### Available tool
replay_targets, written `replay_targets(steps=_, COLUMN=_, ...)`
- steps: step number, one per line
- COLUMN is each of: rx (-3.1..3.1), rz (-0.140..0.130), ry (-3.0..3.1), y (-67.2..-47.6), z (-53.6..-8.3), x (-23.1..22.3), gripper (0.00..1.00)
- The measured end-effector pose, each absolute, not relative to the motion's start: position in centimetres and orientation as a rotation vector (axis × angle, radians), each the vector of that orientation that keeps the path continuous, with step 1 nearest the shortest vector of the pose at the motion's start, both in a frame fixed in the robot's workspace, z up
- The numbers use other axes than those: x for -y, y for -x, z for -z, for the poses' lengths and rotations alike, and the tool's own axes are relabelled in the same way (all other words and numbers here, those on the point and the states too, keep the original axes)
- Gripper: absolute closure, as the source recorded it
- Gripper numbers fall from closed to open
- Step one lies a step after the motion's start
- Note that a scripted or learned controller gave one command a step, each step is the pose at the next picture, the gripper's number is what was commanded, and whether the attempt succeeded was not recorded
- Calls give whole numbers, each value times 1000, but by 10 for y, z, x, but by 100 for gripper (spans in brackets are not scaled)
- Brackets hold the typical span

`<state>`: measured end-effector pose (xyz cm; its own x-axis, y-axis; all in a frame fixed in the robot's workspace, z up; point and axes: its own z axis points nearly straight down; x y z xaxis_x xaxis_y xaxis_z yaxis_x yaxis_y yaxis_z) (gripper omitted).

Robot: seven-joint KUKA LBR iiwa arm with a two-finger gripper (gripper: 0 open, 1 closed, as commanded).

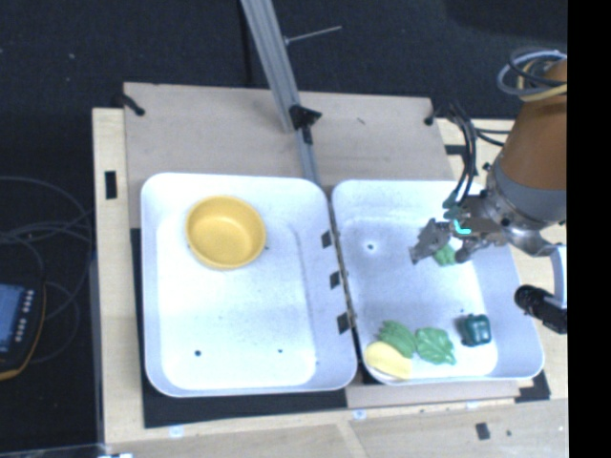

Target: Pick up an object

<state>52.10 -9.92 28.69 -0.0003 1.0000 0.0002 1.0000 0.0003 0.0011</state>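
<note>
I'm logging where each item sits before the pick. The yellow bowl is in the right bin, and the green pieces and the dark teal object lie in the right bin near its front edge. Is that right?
Not quite: the yellow bowl sits in the left bin, toward its back. The camera view shows this. The rest stands: the green pieces and the dark teal object lie in the right bin near its front edge.

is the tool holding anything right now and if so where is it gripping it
It seems so: the tool, raised over the right white bin, has a small green object between its fingers; the grip spot is too blurred to tell.
</note>
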Motion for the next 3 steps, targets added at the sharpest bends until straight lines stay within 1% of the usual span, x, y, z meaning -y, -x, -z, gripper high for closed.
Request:
replay_targets(steps=1, rx=-2221, rz=-1, ry=-2221, y=-521, z=-287, x=99, gripper=0)
replay_targets(steps=2, rx=-2222, rz=4, ry=-2224, y=-526, z=-243, x=101, gripper=0)
replay_targets(steps=3, rx=-2221, rz=4, ry=-2224, y=-524, z=-201, x=103, gripper=0)
